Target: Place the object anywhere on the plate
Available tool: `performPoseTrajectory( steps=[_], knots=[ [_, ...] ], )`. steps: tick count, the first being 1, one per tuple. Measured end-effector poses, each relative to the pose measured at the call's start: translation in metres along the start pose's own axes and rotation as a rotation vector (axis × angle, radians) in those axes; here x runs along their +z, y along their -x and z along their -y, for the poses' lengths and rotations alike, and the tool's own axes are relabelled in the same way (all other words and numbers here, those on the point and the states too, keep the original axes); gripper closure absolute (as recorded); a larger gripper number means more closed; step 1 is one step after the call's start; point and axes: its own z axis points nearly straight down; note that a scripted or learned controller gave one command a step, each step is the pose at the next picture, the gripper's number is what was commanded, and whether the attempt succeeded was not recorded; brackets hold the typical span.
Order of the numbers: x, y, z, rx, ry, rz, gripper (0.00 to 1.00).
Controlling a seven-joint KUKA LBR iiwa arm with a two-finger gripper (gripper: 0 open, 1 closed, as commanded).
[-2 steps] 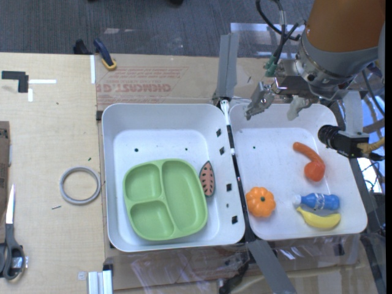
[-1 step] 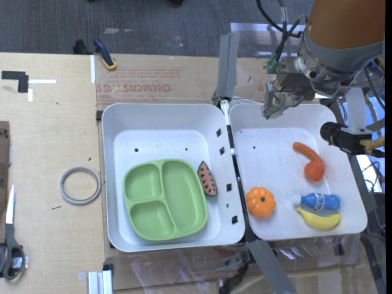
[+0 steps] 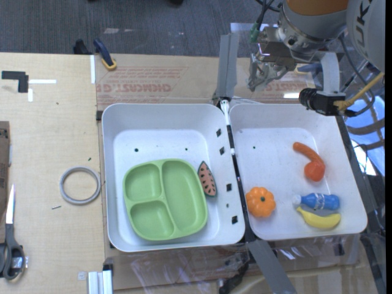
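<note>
Grey tool point(image 3: 264, 73) hangs above the bins' far edge, holding nothing.

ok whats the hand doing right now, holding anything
hand: raised over the back edge of the right bin, nothing seen in it; open or closed cannot be told.

Smooth green plastic plate point(image 3: 165, 199) in glossy white plastic bin point(image 3: 116, 139), on matt wooden bench point(image 3: 49, 133).
</note>
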Motion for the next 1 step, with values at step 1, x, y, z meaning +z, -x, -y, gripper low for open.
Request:
performPoseTrajectory(
  steps=[1],
  knots=[
    [0.1048,-0.0623,0.0396,0.0,-0.002,-0.001,1.0]
  ],
)
